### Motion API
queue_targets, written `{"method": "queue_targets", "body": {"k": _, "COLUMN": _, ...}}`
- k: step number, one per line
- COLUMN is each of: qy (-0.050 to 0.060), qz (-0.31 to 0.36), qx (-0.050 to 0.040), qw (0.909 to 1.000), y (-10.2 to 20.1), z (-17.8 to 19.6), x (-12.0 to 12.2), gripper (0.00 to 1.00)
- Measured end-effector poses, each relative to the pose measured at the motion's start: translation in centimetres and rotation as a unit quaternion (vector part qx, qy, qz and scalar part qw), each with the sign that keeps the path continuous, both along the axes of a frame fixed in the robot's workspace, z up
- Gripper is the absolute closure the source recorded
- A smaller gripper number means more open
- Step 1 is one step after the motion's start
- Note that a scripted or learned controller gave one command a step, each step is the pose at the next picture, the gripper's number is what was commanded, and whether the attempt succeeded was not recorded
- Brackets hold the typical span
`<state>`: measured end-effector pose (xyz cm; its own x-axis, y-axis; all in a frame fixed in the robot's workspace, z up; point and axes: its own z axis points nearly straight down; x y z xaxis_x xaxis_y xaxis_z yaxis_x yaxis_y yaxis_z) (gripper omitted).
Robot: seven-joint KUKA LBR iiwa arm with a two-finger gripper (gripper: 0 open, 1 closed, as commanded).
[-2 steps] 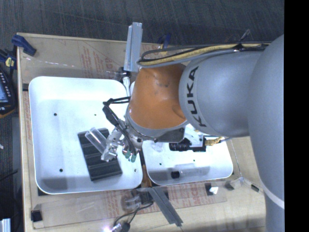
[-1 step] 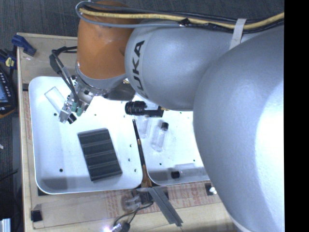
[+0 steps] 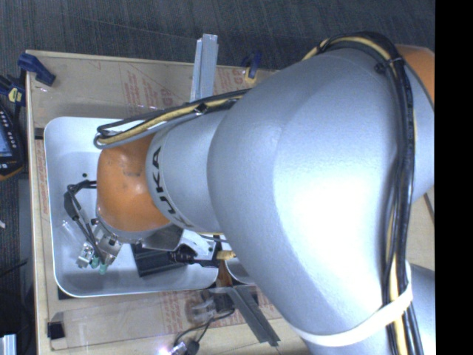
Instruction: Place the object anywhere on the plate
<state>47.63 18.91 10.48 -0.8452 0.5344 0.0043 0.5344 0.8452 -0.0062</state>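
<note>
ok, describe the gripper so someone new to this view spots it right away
Start at the left bin, the white tray beside the big grey arm. Follow the orange band down toward the bin's lower-left corner. The gripper is the small silvery cluster there with a green bit on it, left of the black block.

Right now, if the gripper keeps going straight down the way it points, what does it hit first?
Most likely the white floor of the left bin. The gripper points down into that bin's near corner, and nothing shows beneath its tip, though depth is hard to judge.
</note>
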Motion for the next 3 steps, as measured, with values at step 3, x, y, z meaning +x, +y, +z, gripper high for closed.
{"method": "queue_targets", "body": {"k": 3, "qy": -0.003, "qz": -0.104, "qx": 0.0006, "qw": 0.9946, "y": -0.2, "z": -1.4, "x": -0.1, "gripper": 1.00}}
